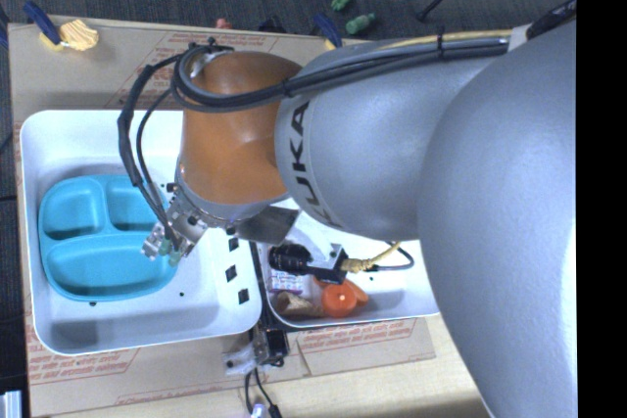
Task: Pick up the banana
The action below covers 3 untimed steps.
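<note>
At about ten o'clock in the picture, a blue clip with a pale yellow end [76, 36] lies on the brown bench [127, 44], outside the bins.

The left bin [29, 210] is white. A blue tray [88, 240] with three hollows lies in it, near the nine o'clock side of the bin.

The gripper [163, 248] hangs right over the tray's three o'clock edge, at about eight o'clock from the middle of the picture. It is small and partly hidden, so I cannot tell if it is spread apart or pressed together. I cannot tell if it has anything in it.

The orange band [235, 142] of the arm sits at about one o'clock from the gripper. The big grey arm [421, 142] goes on from there to the three o'clock side of the picture and covers most of the right bin [416, 306].

In the part of the right bin that shows, at about six o'clock in the picture, a brown and white thing [290, 301] lies just beside a round orange thing [341, 300].

I cannot tell where the banana is.

Two little green things [351, 12] lie on the dark floor at twelve o'clock.
</note>
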Each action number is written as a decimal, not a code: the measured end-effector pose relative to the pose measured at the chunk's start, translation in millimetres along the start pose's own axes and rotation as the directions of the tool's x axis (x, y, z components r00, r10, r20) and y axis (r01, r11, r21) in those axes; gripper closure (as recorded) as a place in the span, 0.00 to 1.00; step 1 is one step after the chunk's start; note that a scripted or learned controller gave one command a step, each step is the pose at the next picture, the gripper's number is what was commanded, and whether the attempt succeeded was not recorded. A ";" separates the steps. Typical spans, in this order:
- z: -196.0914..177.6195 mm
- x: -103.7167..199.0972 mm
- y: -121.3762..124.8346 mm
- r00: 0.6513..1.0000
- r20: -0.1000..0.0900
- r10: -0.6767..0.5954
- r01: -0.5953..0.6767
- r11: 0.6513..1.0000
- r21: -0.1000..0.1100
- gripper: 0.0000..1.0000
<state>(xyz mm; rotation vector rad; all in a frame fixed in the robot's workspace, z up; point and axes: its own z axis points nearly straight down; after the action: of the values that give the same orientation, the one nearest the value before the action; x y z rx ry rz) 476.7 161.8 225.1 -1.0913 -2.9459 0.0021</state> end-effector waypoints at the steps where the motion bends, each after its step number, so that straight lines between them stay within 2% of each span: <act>1: -42.1 32.8 37.0 0.992 -0.001 0.122 -0.122 0.992 0.001 1.00; 2: 7.9 7.4 7.6 0.999 -0.002 -0.038 0.038 0.999 0.002 1.00; 3: -2.4 7.4 8.5 0.999 -0.002 -0.041 0.041 0.999 0.002 1.00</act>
<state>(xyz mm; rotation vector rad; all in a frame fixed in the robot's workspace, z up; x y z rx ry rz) 476.6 173.1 227.5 -1.0301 -2.9655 0.0043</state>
